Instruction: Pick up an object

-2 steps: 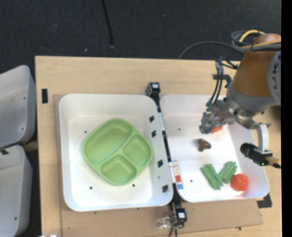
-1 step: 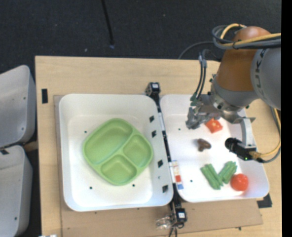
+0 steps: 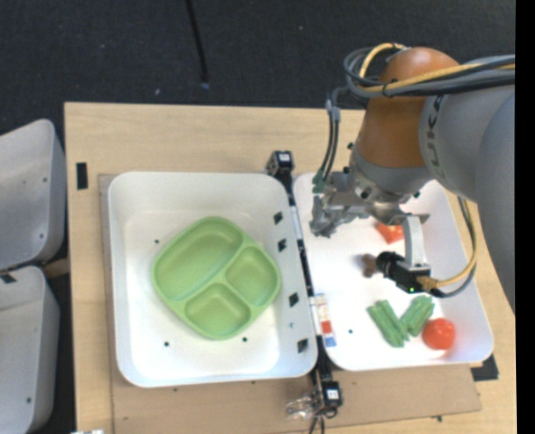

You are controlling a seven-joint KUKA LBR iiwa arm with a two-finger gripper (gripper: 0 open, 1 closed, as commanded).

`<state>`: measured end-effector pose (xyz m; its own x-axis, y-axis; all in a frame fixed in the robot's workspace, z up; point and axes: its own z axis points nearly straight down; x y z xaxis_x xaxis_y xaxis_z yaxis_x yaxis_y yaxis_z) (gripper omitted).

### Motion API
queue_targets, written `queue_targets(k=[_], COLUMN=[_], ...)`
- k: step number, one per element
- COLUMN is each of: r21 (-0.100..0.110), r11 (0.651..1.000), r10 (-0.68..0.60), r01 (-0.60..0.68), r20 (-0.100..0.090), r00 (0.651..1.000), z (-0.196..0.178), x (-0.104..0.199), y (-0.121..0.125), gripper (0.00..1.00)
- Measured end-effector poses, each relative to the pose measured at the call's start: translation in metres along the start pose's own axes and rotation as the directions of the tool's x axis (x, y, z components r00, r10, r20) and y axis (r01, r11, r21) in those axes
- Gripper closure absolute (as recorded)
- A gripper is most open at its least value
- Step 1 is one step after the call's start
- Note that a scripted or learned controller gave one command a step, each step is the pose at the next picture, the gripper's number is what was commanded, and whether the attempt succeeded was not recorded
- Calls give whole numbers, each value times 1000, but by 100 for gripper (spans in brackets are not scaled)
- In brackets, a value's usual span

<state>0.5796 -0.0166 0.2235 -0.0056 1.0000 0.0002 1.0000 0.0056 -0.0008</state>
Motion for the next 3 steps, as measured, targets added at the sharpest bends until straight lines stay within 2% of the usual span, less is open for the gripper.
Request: queue_targets(k=[1, 2, 3], r21=[-2, -2, 0], r11=[1000, 1000, 1000], r10=[-1, -1, 2], r01=[1, 1, -2], r20=[0, -1, 0], r00=[1000, 1000, 1000], z=[5, -10, -10], x=[55, 101, 98], y=[7, 16, 15], gripper=[100, 100, 0])
